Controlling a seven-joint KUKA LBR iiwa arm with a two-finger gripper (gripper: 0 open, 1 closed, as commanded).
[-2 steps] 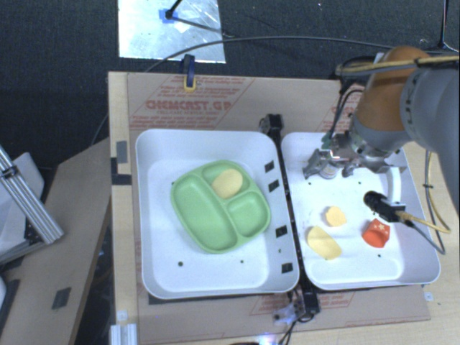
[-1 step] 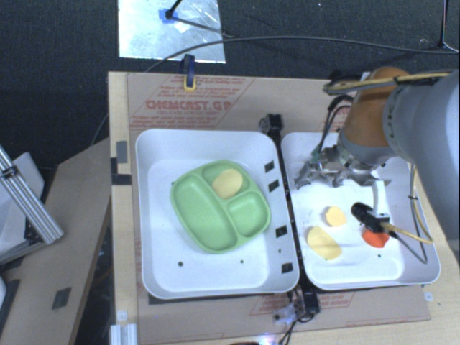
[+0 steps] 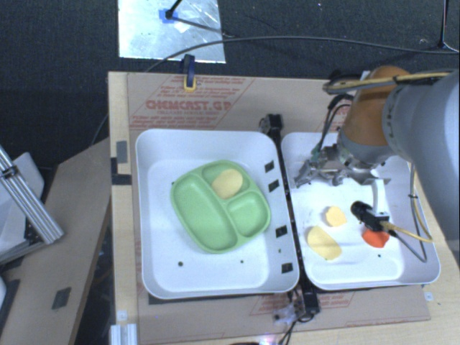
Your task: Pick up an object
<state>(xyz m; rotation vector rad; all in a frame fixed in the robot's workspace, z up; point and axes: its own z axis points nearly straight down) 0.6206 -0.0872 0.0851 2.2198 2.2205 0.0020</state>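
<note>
The arm is reaching in from three o'clock over the right bin (image 3: 410, 268), its gripper (image 3: 325, 169) hanging above the bin's upper left part; whether it is apart or together, I cannot tell. The likeliest pick, a flat yellow piece (image 3: 323, 244), is lying toward six o'clock of the gripper, long axis running ten to four. A smaller yellow round (image 3: 334, 216) is sitting nearer, between the two
</note>
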